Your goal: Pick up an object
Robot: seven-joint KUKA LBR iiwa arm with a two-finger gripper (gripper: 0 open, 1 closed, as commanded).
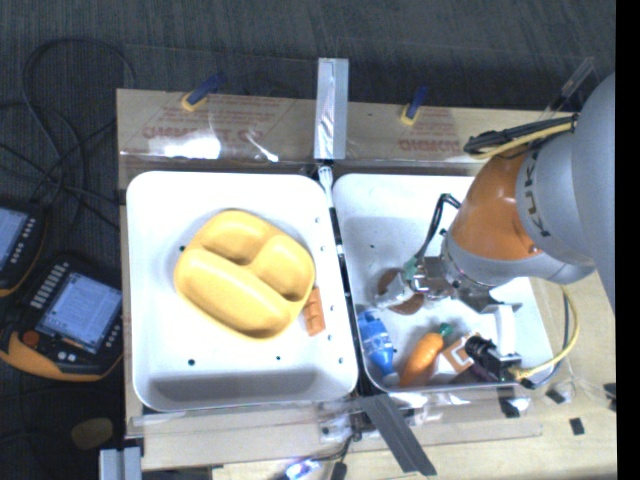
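Beside gripper point(412, 286) — jaw state unclear — blue bottle point(376, 336), carrot point(422, 357); yellow lump point(245, 272) leftward.

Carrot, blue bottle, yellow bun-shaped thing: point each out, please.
carrot point(423, 357), camera view, middle of its orange body
blue bottle point(377, 339), camera view, middle of its body
yellow bun-shaped thing point(244, 271), camera view, centre of its top

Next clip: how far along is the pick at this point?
Done: the arm has reached into the right bin, with the gripper low beside a brown object. In hand: nothing visibly lifted. Left: a grasp and lift; the carrot and blue item lie untouched, the yellow object sits in the left bin.
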